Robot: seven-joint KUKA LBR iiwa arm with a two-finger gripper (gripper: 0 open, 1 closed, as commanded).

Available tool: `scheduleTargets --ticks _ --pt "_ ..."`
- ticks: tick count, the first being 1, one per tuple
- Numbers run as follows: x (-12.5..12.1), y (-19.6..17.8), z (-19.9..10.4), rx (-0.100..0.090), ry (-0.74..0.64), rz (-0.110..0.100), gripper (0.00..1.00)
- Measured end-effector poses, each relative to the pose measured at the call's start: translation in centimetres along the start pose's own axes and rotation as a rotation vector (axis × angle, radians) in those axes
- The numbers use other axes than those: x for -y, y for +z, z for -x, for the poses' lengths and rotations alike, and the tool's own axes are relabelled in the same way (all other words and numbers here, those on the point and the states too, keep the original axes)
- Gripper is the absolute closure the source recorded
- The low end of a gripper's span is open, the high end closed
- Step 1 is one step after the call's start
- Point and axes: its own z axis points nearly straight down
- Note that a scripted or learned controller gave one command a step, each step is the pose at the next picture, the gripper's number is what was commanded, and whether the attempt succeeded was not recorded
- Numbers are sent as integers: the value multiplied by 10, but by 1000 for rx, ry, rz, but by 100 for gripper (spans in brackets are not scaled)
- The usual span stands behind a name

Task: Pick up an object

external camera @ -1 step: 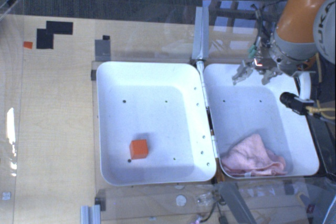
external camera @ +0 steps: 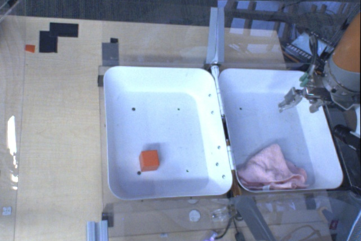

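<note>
Cloth (external camera: pixel 272 167), pink, soft and light, lies bunched at 6 o'clock of your hand (external camera: pixel 299 97), whose fingers are spread, holding nothing; pinch a raised fold.

You have open floor across most of the left bin (external camera: pixel 121 121), where just the orange cube (external camera: pixel 149 160) sits toward the near wall, while in the right bin (external camera: pixel 254 93) the pink cloth (external camera: pixel 272 173) fills the near corner and the tool (external camera: pixel 302 100) hangs over the far right side.
</note>
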Motion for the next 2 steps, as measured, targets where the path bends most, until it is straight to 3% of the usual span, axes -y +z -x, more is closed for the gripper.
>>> scheduleTargets --ticks 1,2 --pt "-43 64 40 -1 -75 -1 0" --pt "-38 78 44 -1 308 -1 0"
